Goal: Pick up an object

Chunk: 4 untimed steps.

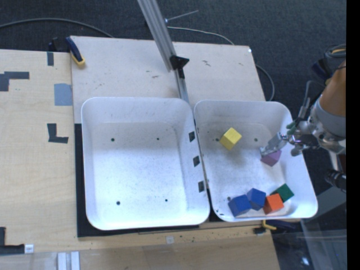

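**Gripper low at right bin's right wall, at purple block**

Arm (332, 103) comes in from the right, orange band above the wrist, wrist bent down over the right bin's (298, 176) right rim. Gripper (274, 147) sits low inside that bin, near the right wall, about mid-length. Purple block (271, 157) is right under/against the tip; it's too small and blurry to say if it's between the fingers. Open or closed: cannot tell.

Near to far in the right bin:
- Near edge, toward the near-right corner: a cluster of blue block (239, 205), second blue block (257, 197), orange block (273, 203), green block (285, 193). They're packed touching or nearly so, the green one closest to the right wall.
- Mid, right side: purple block with the gripper.
- Farther, about centre: yellow block (230, 138), on its own, well apart from the rest.

Nothing lies between the gripper and the purple block; the near cluster is apart from it.

Left bin (90, 167) touches the right bin along the shared middle wall. A metal rail (160, 32) runs slanted from the far bench edge down to the bins' joint. Yellow-blue clamp (75, 52) is at the far-left corner of the board.
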Motion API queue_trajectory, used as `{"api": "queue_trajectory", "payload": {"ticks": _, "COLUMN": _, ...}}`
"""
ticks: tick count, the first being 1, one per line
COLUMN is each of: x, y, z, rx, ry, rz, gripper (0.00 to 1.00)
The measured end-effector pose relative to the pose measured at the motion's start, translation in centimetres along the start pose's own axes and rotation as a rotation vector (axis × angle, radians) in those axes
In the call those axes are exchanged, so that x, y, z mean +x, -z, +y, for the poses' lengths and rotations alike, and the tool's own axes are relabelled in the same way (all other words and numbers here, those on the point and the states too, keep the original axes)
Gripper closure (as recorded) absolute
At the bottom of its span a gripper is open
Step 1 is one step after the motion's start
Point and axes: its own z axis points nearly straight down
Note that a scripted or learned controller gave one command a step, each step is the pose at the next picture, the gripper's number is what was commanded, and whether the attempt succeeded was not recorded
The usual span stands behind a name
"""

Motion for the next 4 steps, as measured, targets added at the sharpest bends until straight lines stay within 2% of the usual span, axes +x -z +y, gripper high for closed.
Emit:
{"api": "queue_trajectory", "payload": {"ticks": 1, "x": 5.8, "y": -12.2, "z": 4.6, "rx": 0.006, "ry": 0.003, "rz": 0.002, "gripper": 0.00}}
{"api": "queue_trajectory", "payload": {"ticks": 2, "x": 5.4, "y": -9.6, "z": 5.7, "rx": -0.002, "ry": -0.001, "rz": 0.000, "gripper": 0.00}}
{"api": "queue_trajectory", "payload": {"ticks": 3, "x": 9.0, "y": -13.3, "z": 11.1, "rx": -0.003, "ry": 0.004, "rz": -0.001, "gripper": 0.00}}
{"api": "queue_trajectory", "payload": {"ticks": 4, "x": 8.8, "y": -12.3, "z": 10.8, "rx": 0.002, "ry": 0.001, "rz": -0.002, "gripper": 1.00}}
